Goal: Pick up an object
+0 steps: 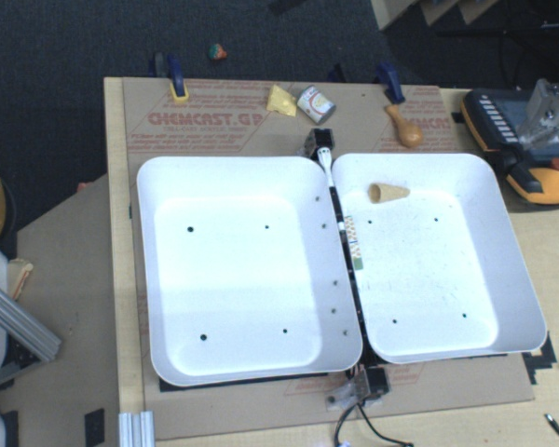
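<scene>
right bin (503, 240): tan cone (388, 192) lay near its far rim | left bin (158, 250) | claw state: could not tell

You've got a yellow wedge (281, 101) and a small white box (316, 104) beside it on the bench (130, 119) along its far edge, a wooden pear-shaped piece (404, 127) toward the far right corner, blue clamps (176, 78) gripping that edge.

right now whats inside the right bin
Inside the right bin lies one small tan cone-shaped object, near its far left corner. The rest of its floor shows dark dots and faint specks. Nothing covers any part of it.
</scene>
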Action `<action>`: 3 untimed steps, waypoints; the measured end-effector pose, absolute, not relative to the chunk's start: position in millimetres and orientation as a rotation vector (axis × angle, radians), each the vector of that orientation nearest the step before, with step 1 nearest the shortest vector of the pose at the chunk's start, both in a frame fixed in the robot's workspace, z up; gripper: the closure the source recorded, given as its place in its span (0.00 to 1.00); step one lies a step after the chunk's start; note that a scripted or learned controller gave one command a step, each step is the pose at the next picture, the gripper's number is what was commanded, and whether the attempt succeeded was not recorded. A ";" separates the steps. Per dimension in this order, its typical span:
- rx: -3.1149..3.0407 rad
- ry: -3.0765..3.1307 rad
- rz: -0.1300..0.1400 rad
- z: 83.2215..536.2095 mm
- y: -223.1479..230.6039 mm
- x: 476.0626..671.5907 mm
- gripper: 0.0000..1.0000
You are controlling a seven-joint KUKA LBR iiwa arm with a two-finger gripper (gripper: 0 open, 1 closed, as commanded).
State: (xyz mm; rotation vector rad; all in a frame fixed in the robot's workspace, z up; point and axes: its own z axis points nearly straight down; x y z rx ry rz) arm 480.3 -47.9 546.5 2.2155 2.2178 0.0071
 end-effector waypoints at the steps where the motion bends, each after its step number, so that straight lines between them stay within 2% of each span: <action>1: 2.212 2.216 0.011 557.1 -47.6 481.0 1.00; 2: 2.209 2.214 0.015 567.8 -47.4 481.7 1.00; 3: 2.223 2.237 -0.019 382.1 23.7 571.5 1.00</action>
